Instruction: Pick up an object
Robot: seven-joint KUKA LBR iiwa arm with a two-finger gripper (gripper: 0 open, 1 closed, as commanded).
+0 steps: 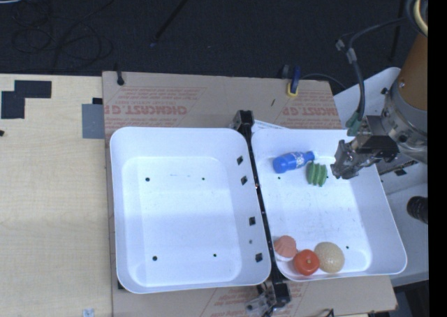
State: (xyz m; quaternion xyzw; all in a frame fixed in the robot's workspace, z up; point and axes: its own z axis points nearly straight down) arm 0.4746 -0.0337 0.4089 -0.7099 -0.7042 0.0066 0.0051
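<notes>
Two bins are set side by side on the bench (pixel 49 190). In the right bin (pixel 363 218), the ridged piece (pixel 317 173) lies just left of the fingers (pixel 342 167), the bottle (pixel 292 161) further left. Three round items (pixel 307 257) are clustered well below the fingers, at the near wall. Left bin (pixel 181 211): well left.

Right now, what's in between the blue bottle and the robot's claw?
In the camera view, a small green ridged thing lies between the blue bottle and the gripper, on the right bin's white floor.

Cardboard sheet (pixel 174 102) under white bins (pixel 119 169)
</notes>
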